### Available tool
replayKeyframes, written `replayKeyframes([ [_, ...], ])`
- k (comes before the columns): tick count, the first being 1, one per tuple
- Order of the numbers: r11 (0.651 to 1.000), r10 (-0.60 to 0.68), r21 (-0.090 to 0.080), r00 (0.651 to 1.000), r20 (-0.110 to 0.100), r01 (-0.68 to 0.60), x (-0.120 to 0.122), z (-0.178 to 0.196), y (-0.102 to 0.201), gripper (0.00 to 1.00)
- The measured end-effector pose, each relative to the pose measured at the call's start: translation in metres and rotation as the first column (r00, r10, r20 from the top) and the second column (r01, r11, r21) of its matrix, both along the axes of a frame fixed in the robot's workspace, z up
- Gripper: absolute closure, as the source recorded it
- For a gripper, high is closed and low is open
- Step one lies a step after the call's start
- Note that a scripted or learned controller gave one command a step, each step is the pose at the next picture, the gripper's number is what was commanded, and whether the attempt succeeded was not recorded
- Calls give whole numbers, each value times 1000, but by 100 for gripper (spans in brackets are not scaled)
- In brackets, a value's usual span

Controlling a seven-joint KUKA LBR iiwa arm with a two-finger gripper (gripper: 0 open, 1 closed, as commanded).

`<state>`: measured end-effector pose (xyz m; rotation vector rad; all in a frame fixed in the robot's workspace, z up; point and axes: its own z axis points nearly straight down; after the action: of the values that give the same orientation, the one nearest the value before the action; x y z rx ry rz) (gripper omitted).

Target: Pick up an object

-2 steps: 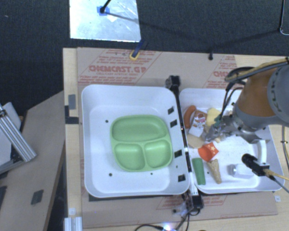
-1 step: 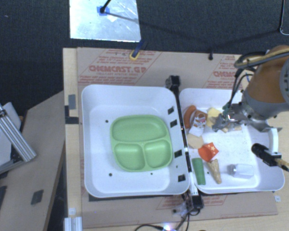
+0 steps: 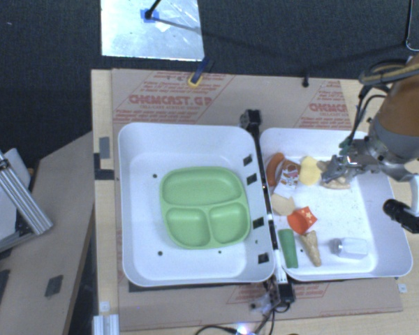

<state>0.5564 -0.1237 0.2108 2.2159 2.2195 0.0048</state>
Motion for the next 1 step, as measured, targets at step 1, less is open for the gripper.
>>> replayKeyframes([
  [1, 1000, 2, 1, 1000, -2, -2, 1, 14, 0, 100],
])
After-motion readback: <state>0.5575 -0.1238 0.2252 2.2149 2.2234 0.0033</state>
